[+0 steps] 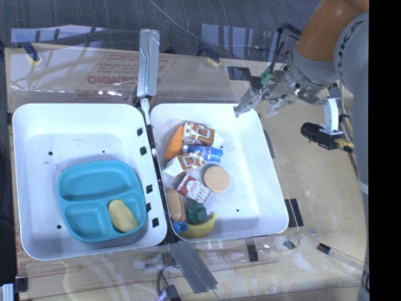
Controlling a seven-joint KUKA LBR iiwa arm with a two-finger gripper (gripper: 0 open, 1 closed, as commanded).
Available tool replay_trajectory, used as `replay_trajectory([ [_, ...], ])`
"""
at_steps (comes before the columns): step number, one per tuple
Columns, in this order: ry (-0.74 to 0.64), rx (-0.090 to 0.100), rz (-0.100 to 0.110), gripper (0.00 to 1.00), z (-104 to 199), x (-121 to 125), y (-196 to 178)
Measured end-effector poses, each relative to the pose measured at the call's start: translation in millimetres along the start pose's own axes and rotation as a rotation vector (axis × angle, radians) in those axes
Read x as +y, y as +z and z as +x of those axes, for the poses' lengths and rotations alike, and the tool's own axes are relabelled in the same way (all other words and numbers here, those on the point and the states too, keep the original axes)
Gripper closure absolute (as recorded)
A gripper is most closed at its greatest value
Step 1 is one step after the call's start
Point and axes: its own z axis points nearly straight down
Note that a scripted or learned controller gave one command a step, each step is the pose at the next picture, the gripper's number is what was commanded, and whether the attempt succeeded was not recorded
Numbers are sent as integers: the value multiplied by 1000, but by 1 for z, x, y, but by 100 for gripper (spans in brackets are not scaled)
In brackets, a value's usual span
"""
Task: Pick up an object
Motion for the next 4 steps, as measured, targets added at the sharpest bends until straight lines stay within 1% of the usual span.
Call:
replay_trajectory([
  [1,-32,3,11,0,42,14,124],
  [2,-234,-11,-28,0,82,39,155],
  [3,-624,-12,-13,0,96,18,176],
  [4,-629,-10,-13,100,98,19,166],
])
